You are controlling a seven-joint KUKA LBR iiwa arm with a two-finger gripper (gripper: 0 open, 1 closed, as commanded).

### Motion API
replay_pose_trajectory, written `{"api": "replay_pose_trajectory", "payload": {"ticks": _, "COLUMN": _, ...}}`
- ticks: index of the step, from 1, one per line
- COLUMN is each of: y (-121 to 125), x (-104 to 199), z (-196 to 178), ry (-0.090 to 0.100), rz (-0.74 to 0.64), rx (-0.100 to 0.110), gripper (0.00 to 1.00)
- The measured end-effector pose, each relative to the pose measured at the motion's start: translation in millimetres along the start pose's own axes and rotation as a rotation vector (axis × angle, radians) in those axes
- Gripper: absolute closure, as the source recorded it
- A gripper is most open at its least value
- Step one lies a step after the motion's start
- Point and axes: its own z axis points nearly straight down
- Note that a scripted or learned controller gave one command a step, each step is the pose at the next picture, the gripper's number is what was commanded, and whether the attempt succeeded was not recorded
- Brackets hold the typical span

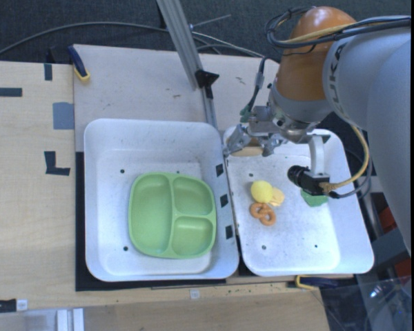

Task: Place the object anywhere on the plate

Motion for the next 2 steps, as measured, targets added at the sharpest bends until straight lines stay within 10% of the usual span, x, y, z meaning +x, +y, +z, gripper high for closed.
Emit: {"api": "replay_pose_trajectory", "payload": {"ticks": 2, "y": 38.3, "x": 91.6, "z": 5.9, "ry": 0.001, "rz": 0.001, "rx": -0.002, "gripper": 1.00}}
